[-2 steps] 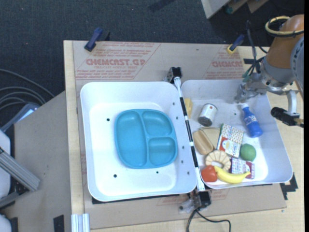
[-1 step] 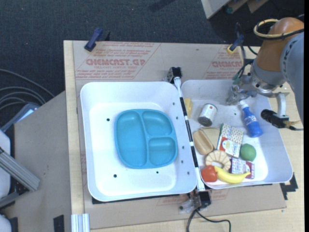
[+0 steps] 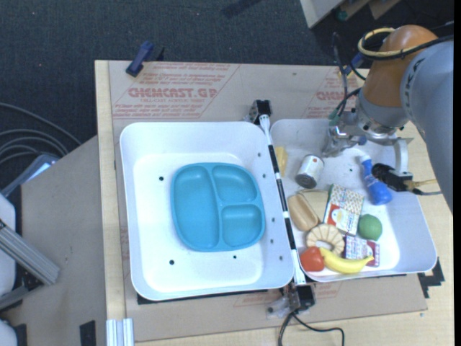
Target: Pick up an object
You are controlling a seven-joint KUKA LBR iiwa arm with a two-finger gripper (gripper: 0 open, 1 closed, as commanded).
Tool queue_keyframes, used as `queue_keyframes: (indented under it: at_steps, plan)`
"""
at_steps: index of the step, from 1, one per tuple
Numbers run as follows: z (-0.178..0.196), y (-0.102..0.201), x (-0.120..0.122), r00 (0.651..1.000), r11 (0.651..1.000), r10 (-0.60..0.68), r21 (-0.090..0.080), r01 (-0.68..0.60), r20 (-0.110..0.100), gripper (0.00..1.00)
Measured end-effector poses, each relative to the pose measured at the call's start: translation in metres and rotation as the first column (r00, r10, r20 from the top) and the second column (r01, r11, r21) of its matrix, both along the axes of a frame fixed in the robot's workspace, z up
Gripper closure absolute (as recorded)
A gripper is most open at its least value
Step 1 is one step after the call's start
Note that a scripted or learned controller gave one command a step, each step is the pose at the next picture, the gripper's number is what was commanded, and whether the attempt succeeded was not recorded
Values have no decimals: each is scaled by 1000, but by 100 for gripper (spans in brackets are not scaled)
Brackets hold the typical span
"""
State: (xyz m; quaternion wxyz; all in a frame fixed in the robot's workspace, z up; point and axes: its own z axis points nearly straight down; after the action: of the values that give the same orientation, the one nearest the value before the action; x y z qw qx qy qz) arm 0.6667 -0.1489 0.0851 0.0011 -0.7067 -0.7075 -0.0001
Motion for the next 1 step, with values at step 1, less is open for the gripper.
queue_keyframes:
  at_steps: [1]
  plan:
    - [0, -47, 0, 1000, 1000, -2, -3, 2, 3, 100]
